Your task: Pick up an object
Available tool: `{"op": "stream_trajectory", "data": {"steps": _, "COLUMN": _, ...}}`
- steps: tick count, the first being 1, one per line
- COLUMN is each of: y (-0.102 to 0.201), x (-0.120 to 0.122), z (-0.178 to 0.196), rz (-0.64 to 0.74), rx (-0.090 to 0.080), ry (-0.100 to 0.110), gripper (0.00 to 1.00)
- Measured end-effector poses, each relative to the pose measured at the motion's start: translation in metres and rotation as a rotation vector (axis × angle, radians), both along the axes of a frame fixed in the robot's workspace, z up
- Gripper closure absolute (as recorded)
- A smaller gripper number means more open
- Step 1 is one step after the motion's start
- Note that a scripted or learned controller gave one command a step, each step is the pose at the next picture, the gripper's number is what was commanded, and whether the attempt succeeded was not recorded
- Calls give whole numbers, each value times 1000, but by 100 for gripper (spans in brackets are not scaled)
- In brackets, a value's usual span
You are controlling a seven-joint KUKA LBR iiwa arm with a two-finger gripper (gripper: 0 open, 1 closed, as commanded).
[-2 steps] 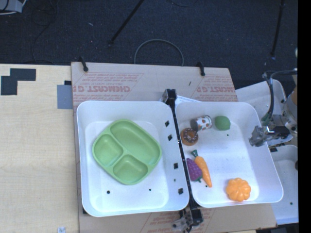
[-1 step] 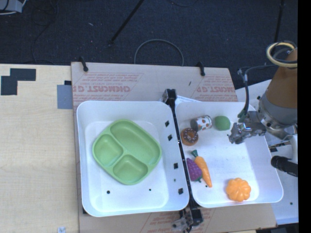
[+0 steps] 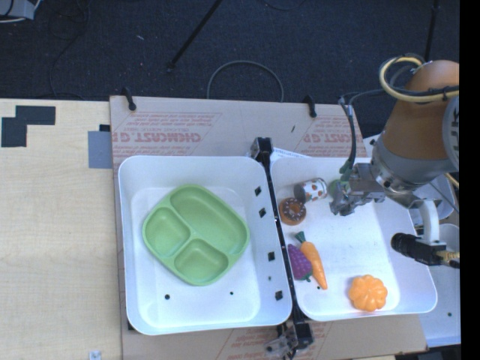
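While nothing is lifted yet: gripper (image 3: 343, 203), grip state impossible to tell, low over right bin (image 3: 405, 295) beside small spotted toy (image 3: 314, 190); doughnut (image 3: 292, 211), carrot (image 3: 313, 260), grapes (image 3: 298, 262), pumpkin (image 3: 367, 292) resting on bin floor, pick pending.

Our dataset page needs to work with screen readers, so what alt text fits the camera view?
A grey robot arm's gripper hovers over the right white bin, near a small mushroom toy and a donut. A carrot, purple grapes and an orange pumpkin lie nearer the front. The left bin holds a green divided plate.
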State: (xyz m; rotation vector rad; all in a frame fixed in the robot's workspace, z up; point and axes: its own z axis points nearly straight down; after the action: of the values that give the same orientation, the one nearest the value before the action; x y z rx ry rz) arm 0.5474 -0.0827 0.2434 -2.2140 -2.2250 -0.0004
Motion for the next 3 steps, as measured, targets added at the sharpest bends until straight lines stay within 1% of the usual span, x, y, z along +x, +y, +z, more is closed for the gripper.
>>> {"op": "stream_trajectory", "data": {"steps": 2, "y": 104, "x": 48, "z": -9, "rz": 0, "rx": 0, "ry": 0, "gripper": 100}}
{"op": "stream_trajectory", "data": {"steps": 3, "y": 152, "x": 50, "z": -6, "rz": -1, "rx": -1, "ry": 1, "gripper": 100}}
